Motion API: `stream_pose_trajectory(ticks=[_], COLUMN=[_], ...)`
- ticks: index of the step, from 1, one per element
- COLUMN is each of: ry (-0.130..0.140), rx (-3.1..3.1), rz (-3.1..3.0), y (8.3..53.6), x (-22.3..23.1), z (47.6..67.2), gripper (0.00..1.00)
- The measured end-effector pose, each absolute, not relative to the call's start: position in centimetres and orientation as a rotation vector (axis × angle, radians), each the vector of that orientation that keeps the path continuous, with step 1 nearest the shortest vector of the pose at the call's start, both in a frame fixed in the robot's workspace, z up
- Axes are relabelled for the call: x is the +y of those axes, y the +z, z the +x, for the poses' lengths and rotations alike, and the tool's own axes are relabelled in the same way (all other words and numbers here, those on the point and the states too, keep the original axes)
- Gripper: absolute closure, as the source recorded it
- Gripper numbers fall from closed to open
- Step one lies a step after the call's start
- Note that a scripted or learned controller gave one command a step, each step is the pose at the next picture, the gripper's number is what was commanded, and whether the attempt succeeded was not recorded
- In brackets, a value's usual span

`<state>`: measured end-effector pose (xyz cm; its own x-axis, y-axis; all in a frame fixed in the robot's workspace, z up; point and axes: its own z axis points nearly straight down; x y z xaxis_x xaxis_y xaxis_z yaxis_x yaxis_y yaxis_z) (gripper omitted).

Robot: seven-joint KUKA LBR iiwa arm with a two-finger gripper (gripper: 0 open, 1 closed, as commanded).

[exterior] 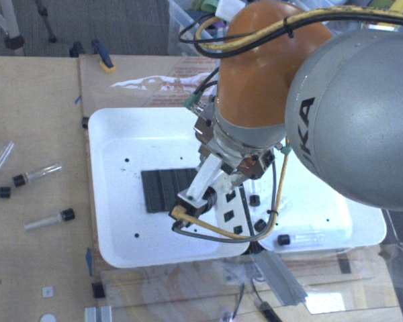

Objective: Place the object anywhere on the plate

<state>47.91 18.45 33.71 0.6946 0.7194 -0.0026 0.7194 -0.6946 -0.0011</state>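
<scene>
My hand [223,203] hangs over the right side of the left bin [114,180], near where it meets the right bin [336,227]; my own wrist covers it, so I cannot tell if it is wide or narrow; the black ribbed plate [162,189] lies flat mid-bin, just beside the hand; a clear tube [301,237] lies along the right bin's front edge.

The arm [352,106] reaches in from the right, tool [238,170] pointing down.
</scene>
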Motion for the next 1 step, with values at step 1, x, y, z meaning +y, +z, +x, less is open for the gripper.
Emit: stream_pose_trajectory(ticks=[1], ry=[0.004], rx=[-0.961], rz=[-2.991], y=[23.77], x=[22.33], z=[47.91], gripper=[1.00])
